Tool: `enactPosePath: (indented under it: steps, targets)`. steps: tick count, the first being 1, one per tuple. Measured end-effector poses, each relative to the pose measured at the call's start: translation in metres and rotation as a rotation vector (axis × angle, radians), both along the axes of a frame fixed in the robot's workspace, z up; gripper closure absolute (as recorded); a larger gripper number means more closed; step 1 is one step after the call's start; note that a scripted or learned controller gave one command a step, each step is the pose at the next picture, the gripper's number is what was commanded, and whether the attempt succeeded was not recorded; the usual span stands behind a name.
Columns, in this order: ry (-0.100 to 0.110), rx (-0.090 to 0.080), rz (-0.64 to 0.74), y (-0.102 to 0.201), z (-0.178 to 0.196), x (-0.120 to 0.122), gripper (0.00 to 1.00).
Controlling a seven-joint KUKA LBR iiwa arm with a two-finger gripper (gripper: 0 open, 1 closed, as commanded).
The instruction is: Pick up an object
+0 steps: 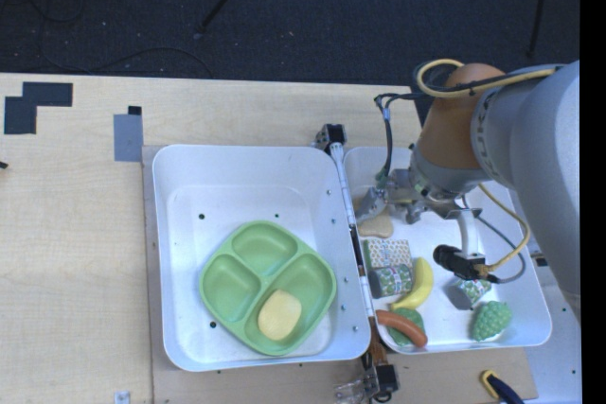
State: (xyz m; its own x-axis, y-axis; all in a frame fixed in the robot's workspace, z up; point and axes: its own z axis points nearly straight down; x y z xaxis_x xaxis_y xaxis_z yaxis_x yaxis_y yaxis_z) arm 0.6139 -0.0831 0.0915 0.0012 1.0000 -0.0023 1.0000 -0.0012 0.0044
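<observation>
My gripper [393, 200] hangs low over the far left part of the right bin [530, 322], under the orange wrist band. Just below it lies a small tan piece [376, 226], close to the gripper; contact cannot be made out. Nearer the front sit a patterned box [388, 254], a dark green block [391, 280], a yellow banana [417, 284] and a red sausage [405, 325] at the front edge. A green knobbly object [490, 321] and a small grey item [466, 295] lie at the front right.
The left bin [175, 203] holds a green divided plate [237, 274] with a pale yellow round piece [279, 315] in its front compartment. A raised divider [346, 213] separates the two bins. The grey arm covers the right bin's far right side.
</observation>
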Motion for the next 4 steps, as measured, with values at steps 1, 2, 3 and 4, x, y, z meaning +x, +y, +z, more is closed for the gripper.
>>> enactPosePath:
  steps: [1, 2, 3, 4]
  targets:
    - [-0.01, 0.0, -0.001, 0.001, 0.001, -0.014, 0.0]
    - [0.004, 0.002, -0.001, 0.001, -0.003, -0.039, 0.0]
    - [0.003, 0.002, -0.002, 0.001, -0.003, -0.041, 0.0]
    - [0.006, 0.004, -0.005, 0.001, 0.006, -0.04, 1.0]
